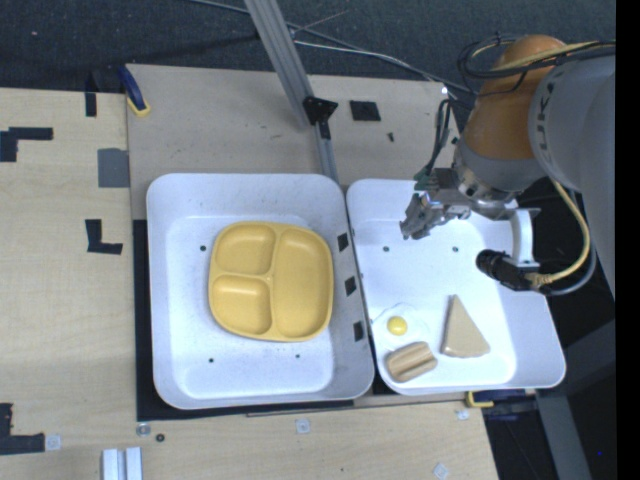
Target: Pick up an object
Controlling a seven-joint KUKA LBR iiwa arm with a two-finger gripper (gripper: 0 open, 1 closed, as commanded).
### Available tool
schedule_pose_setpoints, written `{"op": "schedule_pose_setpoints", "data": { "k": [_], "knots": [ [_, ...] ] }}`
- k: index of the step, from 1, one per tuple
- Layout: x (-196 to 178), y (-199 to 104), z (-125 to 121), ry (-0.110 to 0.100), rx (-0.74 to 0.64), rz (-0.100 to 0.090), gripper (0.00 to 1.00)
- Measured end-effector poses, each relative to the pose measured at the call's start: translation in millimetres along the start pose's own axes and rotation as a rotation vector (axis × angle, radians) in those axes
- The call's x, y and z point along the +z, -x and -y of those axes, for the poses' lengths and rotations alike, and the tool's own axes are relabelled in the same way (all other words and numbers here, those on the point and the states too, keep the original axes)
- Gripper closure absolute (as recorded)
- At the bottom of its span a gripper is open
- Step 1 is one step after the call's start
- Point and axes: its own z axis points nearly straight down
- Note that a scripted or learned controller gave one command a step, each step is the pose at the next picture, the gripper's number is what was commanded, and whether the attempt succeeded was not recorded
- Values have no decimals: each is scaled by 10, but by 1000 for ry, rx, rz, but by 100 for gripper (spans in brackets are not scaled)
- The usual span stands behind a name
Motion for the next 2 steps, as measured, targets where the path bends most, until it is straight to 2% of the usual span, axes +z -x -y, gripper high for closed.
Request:
{"op": "schedule_pose_setpoints", "data": {
  "k": [1, 2],
  "knots": [
    [35, -567, -190, 1, -2, -1, 100],
    [33, -1102, -267, 1, -2, -1, 100]
  ]
}}
